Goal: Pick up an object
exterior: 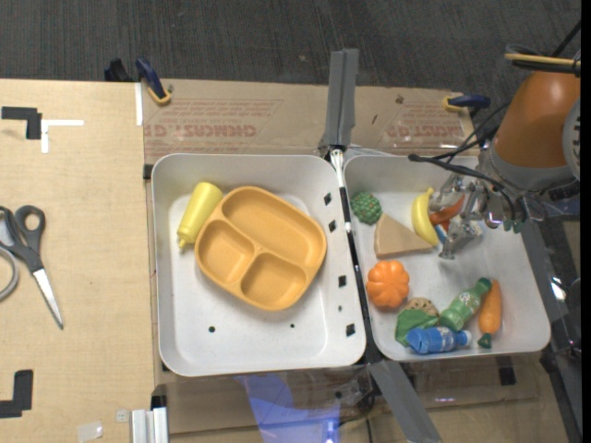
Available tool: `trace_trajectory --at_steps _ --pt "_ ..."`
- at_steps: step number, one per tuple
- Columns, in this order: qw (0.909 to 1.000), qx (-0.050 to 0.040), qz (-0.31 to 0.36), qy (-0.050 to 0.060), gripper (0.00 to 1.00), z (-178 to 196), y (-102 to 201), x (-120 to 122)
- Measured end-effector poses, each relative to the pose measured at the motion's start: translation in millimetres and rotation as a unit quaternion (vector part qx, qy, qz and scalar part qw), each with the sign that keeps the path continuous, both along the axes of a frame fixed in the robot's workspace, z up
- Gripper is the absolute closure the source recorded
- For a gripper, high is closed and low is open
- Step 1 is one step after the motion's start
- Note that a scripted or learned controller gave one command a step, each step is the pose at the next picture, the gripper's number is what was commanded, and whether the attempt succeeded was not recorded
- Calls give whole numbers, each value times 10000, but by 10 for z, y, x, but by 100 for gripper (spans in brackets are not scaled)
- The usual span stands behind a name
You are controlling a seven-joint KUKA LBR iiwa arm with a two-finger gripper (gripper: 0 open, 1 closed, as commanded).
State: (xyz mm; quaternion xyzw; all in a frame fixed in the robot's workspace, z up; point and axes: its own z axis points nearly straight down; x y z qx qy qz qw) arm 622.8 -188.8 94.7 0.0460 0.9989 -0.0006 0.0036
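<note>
target: yellow banana, the toy closest to the gripper, curved, smooth plastic look, standing on edge in the upper middle of the right bin
target contact: touches or overlaps the tan wedge on its left; something red-orange sits tight against its right side, too blurred to name
gripper: gripper is low in the right bin, just right of the banana; nothing visibly between its fingers, and I can't tell if they're spread or clenched, too much cable and metal clutter there
step: my read is approach/descend, grasp not yet made
next move: needs the fingers to straddle one item cleanly; banana is narrow and curved, so line up across its short axis, else it may squirt out sideways
risk: wedge and the red-orange thing crowd the banana, so a pinch could catch two things or push them away
arm: orange band at the view's right, wrist angled down-left into the bin
other toys, right bin: green ball near the top left corner, orange pumpkin mid left, green bottle, carrot, blue bottle and a cookie bunched along the bottom
left bin: left bin holds an orange divided tray and a yellow bottle touching the tray's upper left edge
bench: scissors lie well apart, far left
</note>
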Motion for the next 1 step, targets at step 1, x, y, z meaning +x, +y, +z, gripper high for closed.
trace_trajectory --at_steps 1 --pt "9992 9 -396 18 0 -16 507 -11"
